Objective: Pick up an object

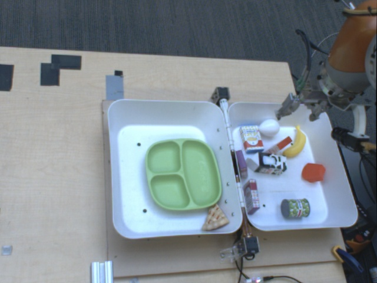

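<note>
Objects for picking lie together in the right bin point(339, 208): a white egg point(269, 127) near the back wall, a small orange-and-white carton point(252, 138) just to its left, a yellow banana point(297, 143) to its right, and a thin red piece point(283, 144) between the egg and the banana. In front of them is a black-and-white toy cow point(272, 164), and an orange-red block point(313, 173) lies further right, apart from the others. Nearer the front of the bin is a green can point(295, 209) on its side, and a dark red packet point(252, 196) lies close to the dividing wall. The gripper point(301, 106) hangs above the back right corner of this bin, behind the banana and the egg; its fingers stand apart and nothing is between them. The grey arm with the orange band point(352, 37) reaches in from the right. The left bin point(115, 175) holds a light green divided plate point(184, 174), and a toy pizza slice point(215, 218) lies just at the plate's front right corner.
</note>
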